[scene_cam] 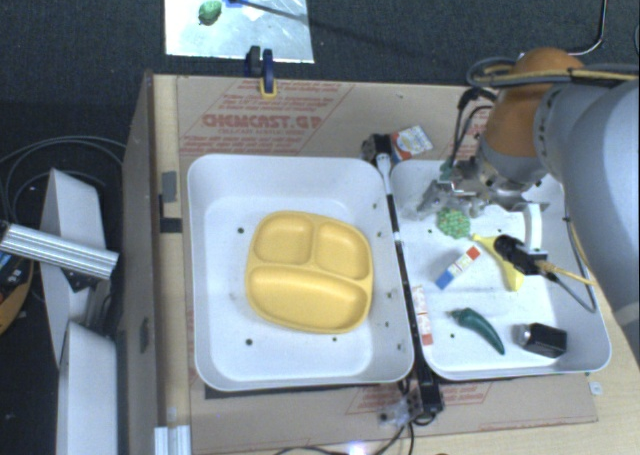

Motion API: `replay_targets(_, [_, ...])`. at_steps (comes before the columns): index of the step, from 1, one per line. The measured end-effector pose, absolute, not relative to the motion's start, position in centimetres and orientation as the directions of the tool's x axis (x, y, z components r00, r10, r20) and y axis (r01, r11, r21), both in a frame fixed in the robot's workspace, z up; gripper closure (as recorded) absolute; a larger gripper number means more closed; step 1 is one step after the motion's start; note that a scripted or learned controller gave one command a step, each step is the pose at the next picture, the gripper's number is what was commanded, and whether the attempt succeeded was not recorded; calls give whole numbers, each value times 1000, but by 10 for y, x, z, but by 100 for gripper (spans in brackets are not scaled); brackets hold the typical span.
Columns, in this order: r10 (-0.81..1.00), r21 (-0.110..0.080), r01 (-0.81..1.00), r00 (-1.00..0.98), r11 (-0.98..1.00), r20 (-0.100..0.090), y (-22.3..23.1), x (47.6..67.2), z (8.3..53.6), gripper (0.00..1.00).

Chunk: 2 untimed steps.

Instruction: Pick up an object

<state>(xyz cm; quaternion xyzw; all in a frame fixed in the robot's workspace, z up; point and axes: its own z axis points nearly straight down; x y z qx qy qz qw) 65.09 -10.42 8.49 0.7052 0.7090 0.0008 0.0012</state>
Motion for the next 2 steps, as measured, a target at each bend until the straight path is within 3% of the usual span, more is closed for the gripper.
replay_targets(1, [1000,6,1000,-8,8,-1,-104,652,96,100])
replay_targets(2, [1000,4,1000,-2,2,-3,-165,628,165,100])
